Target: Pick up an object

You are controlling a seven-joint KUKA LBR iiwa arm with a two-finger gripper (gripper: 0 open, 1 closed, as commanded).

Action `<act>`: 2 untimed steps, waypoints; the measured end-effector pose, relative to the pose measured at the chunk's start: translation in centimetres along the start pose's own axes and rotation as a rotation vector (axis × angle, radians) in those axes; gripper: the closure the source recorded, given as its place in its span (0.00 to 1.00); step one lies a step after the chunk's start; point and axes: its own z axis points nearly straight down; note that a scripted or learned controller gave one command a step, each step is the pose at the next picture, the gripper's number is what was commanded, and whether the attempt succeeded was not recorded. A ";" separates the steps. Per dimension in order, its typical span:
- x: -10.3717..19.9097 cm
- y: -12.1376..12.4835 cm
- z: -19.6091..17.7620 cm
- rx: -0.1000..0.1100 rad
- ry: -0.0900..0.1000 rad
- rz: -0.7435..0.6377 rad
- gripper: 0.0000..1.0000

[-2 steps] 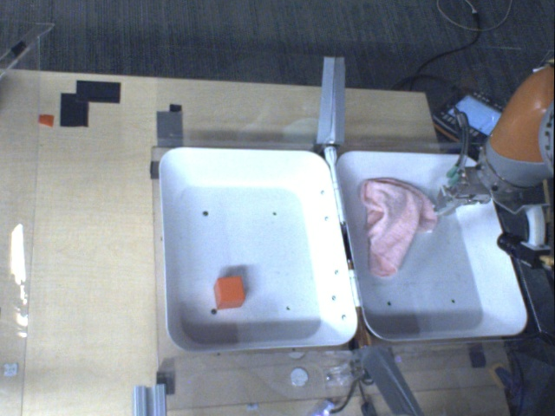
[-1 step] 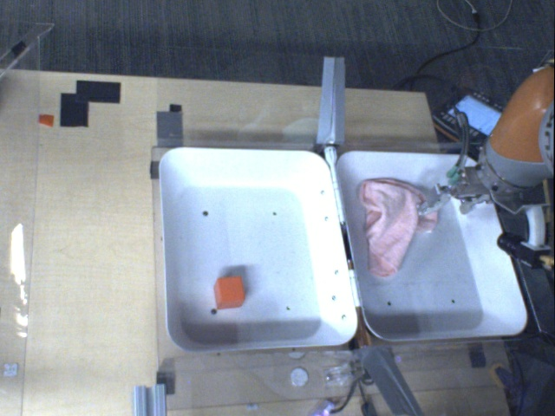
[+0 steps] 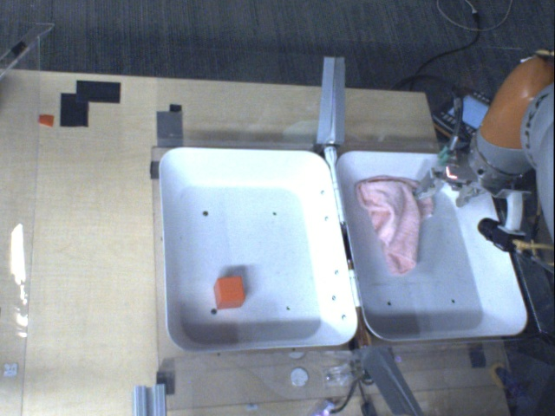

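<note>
Two bins; your gripper [image 3: 431, 187] touched the pink cloth [image 3: 392, 221], grasp step. Its state I couldn't tell; next, you lift to confirm.

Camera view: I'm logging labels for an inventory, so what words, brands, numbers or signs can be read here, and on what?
No readable text anywhere.
Orange block in the left bin: plain faces.
Pink cloth in the right bin: no print or tag visible.
Black patches on the bench: solid shapes, no writing.
</note>
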 end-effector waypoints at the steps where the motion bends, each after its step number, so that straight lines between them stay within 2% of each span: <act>1: 5.3 -1.3 0.5 -0.004 0.000 -0.197 0.00; 2: 8.2 -2.0 0.4 -0.006 -0.002 -0.306 0.00</act>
